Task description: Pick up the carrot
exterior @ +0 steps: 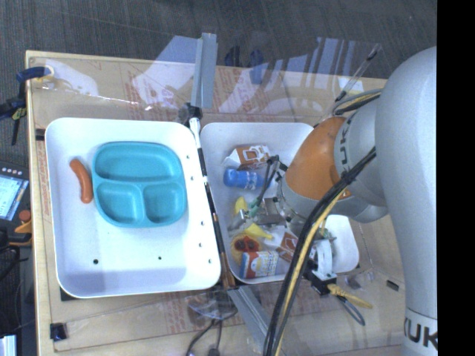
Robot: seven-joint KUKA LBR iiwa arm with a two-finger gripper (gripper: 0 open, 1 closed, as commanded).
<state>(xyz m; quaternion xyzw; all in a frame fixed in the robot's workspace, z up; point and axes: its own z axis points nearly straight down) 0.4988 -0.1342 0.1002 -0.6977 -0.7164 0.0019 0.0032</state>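
Carrot (81,179) sits in the left bin (63,258), on the white floor near the bin's left wall; it's a short orange piece lying roughly lengthwise along that wall, slightly curved; it lies just beside the left edge of the teal divided tray (139,182), possibly touching its small side tab — can't tell for sure. Tray has three compartments, one long one on top and two smaller below.

Right bin (223,136) holds the clutter: a brown-and-white carton (251,155) near the top, a blue bottle (241,176) just below it, a yellow item (257,233) toward the middle, and an orange-and-white box (257,263) near the bottom edge; items are packed close, several touching.

Gripper (256,208) is down in the right bin, among the clutter between the blue bottle and the yellow item — well apart from the carrot, with the bin walls and the tray between them; metal fingers are partly visible but the wrist and cables cover them, so can't tell how far apart they are or whether they have anything in them.

Arm comes in from the right; the orange band (320,165) sits above the right bin; a black and yellow cable (297,273) runs down along the wrist toward the bench's front edge.
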